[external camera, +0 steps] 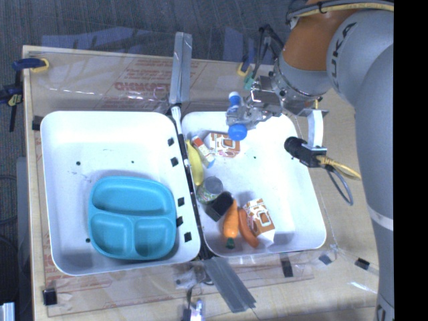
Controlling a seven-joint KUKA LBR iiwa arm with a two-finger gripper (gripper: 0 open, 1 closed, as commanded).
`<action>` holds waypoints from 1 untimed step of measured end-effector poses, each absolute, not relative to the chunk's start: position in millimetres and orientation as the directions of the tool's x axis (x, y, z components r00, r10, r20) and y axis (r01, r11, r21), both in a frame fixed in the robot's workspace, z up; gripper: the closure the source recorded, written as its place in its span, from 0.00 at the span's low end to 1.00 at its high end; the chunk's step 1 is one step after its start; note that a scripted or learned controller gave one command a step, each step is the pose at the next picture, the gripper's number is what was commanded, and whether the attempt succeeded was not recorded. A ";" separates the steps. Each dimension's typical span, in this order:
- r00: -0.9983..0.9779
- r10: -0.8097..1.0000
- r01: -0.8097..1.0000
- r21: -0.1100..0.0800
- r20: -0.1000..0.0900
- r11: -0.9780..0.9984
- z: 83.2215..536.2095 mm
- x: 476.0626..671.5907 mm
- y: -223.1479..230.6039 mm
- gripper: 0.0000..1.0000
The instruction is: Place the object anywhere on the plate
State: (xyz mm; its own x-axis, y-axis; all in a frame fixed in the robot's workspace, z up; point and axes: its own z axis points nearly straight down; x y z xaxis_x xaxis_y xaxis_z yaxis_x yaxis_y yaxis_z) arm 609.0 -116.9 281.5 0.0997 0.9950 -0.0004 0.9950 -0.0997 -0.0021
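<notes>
A light blue plate (132,218) with three compartments lies in the left bin (67,152), toward its front. My gripper (236,119) hangs over the back edge of the right bin (301,199), far from the plate. A small blue and white thing (234,101) and a round blue piece (237,132) show at the gripper; I cannot tell whether they are an object or part of the gripper. Just below it lies a small printed carton (225,144).
The right bin also holds a banana (196,164), a tin can (210,188), a black block (219,206), a carrot (231,223) and a second carton (259,219). A metal divider (179,65) runs between the bins at the back.
</notes>
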 end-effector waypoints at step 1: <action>-0.222 0.975 0.975 -0.005 0.001 0.222 228.8 588.5 -39.9 1.00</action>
State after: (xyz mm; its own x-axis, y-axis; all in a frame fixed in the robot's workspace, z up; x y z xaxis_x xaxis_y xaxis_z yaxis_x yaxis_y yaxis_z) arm 588.5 -39.9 228.8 -0.2219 0.9751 0.0011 0.9751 0.2219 -0.0054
